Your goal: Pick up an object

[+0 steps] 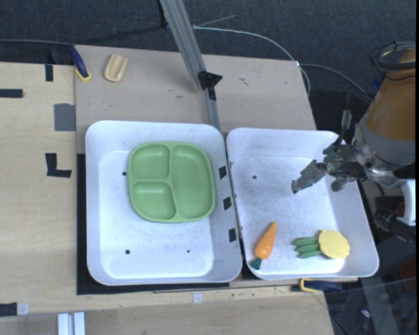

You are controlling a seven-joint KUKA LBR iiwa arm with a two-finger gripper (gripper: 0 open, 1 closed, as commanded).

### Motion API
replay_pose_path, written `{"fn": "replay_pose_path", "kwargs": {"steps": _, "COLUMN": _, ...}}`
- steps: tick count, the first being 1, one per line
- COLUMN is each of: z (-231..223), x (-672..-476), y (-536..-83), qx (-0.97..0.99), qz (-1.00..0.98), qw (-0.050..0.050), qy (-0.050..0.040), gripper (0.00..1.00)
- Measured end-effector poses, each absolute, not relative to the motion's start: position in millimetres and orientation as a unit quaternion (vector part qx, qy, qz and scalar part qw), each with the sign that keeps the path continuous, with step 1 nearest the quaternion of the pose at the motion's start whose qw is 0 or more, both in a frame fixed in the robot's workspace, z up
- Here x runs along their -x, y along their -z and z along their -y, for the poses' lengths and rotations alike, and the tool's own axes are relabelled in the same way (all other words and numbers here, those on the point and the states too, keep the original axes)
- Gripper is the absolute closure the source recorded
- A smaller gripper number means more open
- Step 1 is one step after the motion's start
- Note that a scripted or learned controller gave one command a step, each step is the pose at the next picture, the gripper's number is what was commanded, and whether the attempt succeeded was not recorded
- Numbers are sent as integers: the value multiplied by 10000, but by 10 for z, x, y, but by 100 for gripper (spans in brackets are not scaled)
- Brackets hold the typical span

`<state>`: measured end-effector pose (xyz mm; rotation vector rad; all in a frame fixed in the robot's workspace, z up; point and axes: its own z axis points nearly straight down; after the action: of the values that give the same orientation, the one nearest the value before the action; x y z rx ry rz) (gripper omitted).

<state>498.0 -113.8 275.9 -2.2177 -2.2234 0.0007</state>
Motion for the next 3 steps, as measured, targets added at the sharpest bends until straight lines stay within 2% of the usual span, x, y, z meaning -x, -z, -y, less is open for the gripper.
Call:
{"fn": "replay_pose_path", "kwargs": {"steps": 1, "z": 1140, "x": -4980, "y": -2759, "qx": 7063, "qz": 7080, "qw": 5, "qy": -2, "gripper": 0}}
{"fn": "replay_pose_path", "kwargs": {"steps": 2, "z": 1178, "x": -4954, "y": -2128, "qx": 7070, "qz": 7072, "qw": 33, "qy": -27, "gripper": 0}}
{"fn": "replay_pose_path", "kwargs": {"steps": 3, "z": 1161, "x": -4917, "y": -1690, "qx": 7069, "qz": 7073, "qw": 29, "qy": -23, "gripper": 0}}
